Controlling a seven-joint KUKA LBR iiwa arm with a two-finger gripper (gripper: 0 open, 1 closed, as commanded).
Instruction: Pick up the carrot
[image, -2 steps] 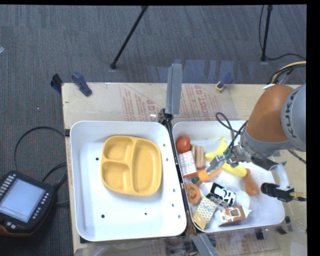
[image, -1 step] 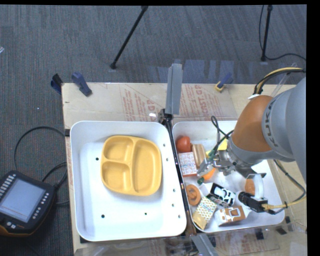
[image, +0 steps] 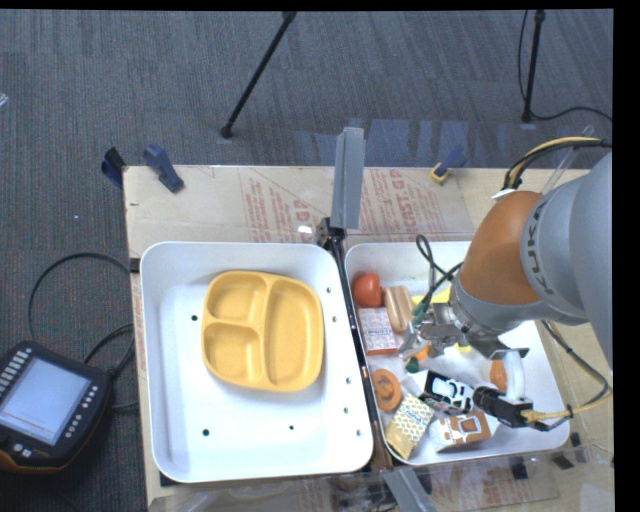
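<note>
I am lowering the claw (image: 425, 345) just right of the tomato (image: 366, 290); aiming for carrot (image: 421, 352); claw state unreadable.

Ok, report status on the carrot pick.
Gripper low in right bin, over the clutter. Small orange piece, likely the carrot, just beneath. Tomato and donut nearby.

Yellow divided plate (image: 263, 330) in the white left bin (image: 170, 440); red tomato (image: 367, 290), orange carrot (image: 497, 375) and black-and-white item (image: 447, 388) in the white right bin (image: 545, 350); arm (image: 545, 250) grey with an orange band.
</note>
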